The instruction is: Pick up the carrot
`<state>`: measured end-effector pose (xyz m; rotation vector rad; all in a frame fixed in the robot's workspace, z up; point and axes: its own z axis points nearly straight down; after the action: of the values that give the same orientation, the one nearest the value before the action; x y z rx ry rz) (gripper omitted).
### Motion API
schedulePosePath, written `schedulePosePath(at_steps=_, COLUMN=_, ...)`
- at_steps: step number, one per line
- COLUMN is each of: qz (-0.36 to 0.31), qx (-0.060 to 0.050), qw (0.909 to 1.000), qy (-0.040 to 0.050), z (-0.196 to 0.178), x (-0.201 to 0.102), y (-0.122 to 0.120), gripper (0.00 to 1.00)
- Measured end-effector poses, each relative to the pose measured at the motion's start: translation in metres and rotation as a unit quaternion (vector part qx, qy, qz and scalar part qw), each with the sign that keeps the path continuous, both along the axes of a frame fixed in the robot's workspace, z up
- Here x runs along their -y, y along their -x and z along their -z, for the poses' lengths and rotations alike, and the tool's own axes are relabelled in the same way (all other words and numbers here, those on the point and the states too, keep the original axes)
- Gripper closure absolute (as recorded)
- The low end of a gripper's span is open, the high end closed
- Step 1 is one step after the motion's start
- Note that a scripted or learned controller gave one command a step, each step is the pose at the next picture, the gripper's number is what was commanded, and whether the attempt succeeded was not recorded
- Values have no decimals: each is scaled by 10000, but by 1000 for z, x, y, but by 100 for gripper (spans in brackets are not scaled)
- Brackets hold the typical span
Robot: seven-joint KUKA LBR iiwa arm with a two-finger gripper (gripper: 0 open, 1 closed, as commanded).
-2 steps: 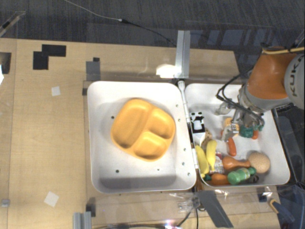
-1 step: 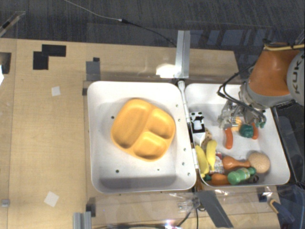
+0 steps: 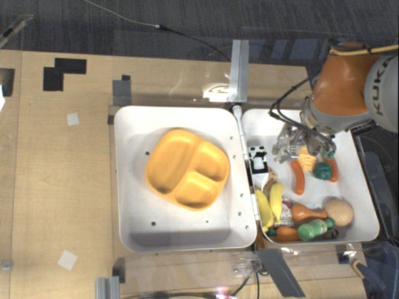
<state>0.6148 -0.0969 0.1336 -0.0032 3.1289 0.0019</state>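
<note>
Bench inventory, two white bins side by side.

Left bin [image 3: 124, 185]: one yellow divided plate [image 3: 187, 167], lying near the middle.

Right bin [image 3: 368, 220]: toy food, mostly crowded along the near edge and middle. Carrot [image 3: 332, 169], orange with a green top, lies toward the far right of the heap, touching a corn piece [image 3: 307, 161]. Red sausage [image 3: 298, 178] just left of them. Bananas [image 3: 269, 204] by the left wall; green vegetable [image 3: 315, 229] and a beige round item [image 3: 340, 212] at the near edge.

My gripper [image 3: 303, 143]: hangs over the corn and carrot, just above them; whether it is released or clenched I cannot tell
</note>
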Motion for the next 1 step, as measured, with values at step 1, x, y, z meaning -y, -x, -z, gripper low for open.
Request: schedulePosePath(at_steps=1, qz=495, qx=-3, qw=9988, qy=4, z=-7, x=31, y=-17, gripper=100)
